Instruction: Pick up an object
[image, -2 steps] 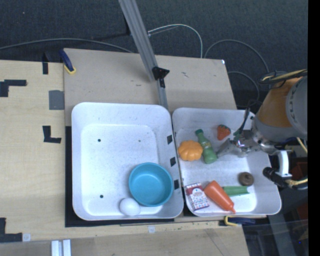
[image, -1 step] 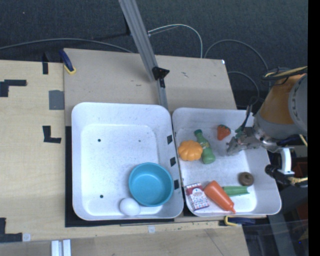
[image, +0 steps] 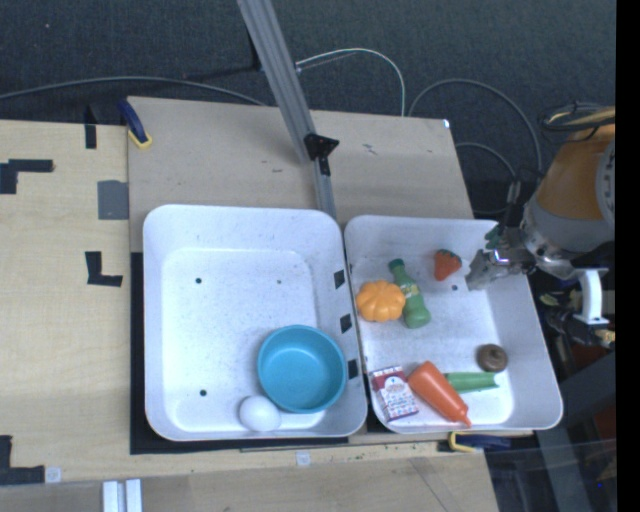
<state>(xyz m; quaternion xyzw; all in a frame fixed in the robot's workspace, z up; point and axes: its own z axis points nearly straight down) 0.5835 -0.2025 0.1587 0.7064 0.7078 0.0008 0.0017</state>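
Nearest the camera, at the front edge of the right bin, a small red-and-white carton lies flat, touching the carrot, which runs at a slant with its green top pointing toward the bin's right wall. Just behind the carrot's top sits a small brown round object. Toward the bin's middle, an orange pumpkin rests against a green bottle, the bottle lying on the pumpkin's right side. Behind and to the right of the bottle, near the bin's back wall, is a small red strawberry-like piece.

Gripper sits over the bin's back right corner, just right of the red piece and apart from it. Nothing is visible between its fingers; how far they are open cannot be told at this angle.

Left of the right bin, the left bin holds a blue bowl near its front right corner, with a white ball touching the bowl's front left.
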